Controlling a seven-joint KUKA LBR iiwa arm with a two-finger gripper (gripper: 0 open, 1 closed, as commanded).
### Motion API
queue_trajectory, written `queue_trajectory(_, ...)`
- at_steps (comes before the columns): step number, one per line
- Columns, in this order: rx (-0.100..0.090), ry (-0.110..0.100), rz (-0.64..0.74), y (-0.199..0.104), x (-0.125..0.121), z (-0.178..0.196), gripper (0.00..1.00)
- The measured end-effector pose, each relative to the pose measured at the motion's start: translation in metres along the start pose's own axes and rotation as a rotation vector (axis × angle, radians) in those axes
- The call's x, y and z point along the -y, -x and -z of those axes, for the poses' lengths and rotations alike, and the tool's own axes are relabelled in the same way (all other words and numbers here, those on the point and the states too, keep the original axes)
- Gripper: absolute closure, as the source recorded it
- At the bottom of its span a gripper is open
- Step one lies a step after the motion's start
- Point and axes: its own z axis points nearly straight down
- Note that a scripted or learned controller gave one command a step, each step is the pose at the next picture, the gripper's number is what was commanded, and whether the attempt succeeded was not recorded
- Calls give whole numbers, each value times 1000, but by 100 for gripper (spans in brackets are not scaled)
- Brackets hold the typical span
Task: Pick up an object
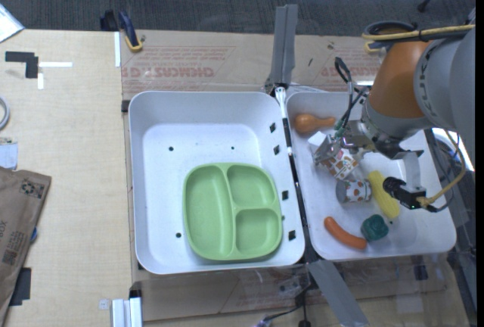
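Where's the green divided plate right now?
The green divided plate lies flat in the left bin, toward its near right corner, close to the divider between the two bins. The pincer is over the right bin.

Beyond the bins from my reach, the flattened cardboard (198, 60) under them carries red printed lettering, seen upside down and mirrored, that seems to read "CHEMICAL GUYS". Far off past the left bin from my gripper, a brown paper bag (19, 223) bears a recycling symbol. The small carton (342, 163) close under my wrist has print too small to read.
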Motion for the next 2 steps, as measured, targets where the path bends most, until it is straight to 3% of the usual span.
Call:
queue_trajectory(1, 0, 0, -3, 1, 0, 9, 100)
queue_trajectory(2, 2, -1, -169, -51, 6, 140, 100)
